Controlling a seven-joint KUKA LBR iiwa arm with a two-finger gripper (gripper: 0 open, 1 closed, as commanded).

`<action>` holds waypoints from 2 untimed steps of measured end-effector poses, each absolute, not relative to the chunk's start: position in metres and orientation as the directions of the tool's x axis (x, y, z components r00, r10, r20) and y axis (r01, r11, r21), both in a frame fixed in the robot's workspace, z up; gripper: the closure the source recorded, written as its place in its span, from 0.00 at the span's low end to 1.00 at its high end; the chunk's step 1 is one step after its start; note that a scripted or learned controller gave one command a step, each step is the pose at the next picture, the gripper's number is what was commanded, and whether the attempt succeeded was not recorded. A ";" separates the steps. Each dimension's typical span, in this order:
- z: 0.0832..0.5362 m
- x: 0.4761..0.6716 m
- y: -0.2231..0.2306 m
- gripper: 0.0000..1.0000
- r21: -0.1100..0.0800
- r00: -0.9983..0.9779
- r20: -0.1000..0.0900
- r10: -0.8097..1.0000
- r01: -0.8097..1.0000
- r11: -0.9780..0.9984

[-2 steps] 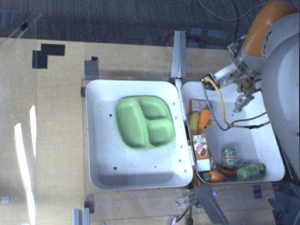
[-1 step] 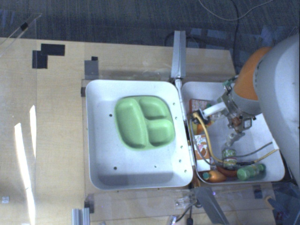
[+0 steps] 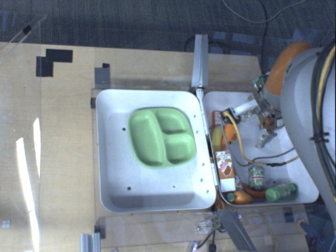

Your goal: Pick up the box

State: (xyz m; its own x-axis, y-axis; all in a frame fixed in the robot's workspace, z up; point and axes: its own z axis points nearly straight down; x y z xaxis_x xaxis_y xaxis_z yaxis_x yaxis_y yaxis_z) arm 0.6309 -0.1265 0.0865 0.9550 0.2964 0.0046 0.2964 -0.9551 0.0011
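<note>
- Because the small white carton box with red print (image 3: 226, 170) lies flat against the left wall of the right-hand shallow white bin (image 3: 286, 172), towards its near end, you have it on the side farthest from where the arm comes in
- The two-finger gripper (image 3: 266, 133) hangs over the far right part of that same bin, well apart from the box, with bare white floor between them
- You cannot tell how far the claw is open: it is seen small and at a slant among its own fittings. Nothing shows in its hold, and the box rests on the bin floor
- The box is hemmed in at both ends: a rounded yellow fruit (image 3: 217, 136) and a rounded orange fruit (image 3: 229, 134) sit just past its far end, and an orange carrot (image 3: 240, 197) lies at its near end, probably because loose things drift to the wall
- To the right of the box, along the near wall, stand a small green printed can (image 3: 257, 176) and a green plastic bottle (image 3: 281, 192) lying on its side, both clear of the box
- The left-hand shallow white bin (image 3: 113, 140) holds a pale green divided plastic tray (image 3: 161, 136), which plays no part here
- In my judgement the reach has not begun: you would need the claw carried left and nearer, then lowered across the box's narrow width, and the wall beside it leaves little room on that side
</note>
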 end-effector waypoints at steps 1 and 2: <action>0.222 0.602 -0.151 0.00 0.001 0.978 0.004 0.207 0.207 -0.978; 0.275 0.634 -0.138 0.00 0.001 0.978 0.004 0.207 0.207 -0.978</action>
State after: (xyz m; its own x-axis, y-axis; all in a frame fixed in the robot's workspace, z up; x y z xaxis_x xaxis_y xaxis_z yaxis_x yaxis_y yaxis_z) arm 0.6337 -0.1382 0.2750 0.9783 0.2070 0.0041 0.2070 -0.9783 0.0011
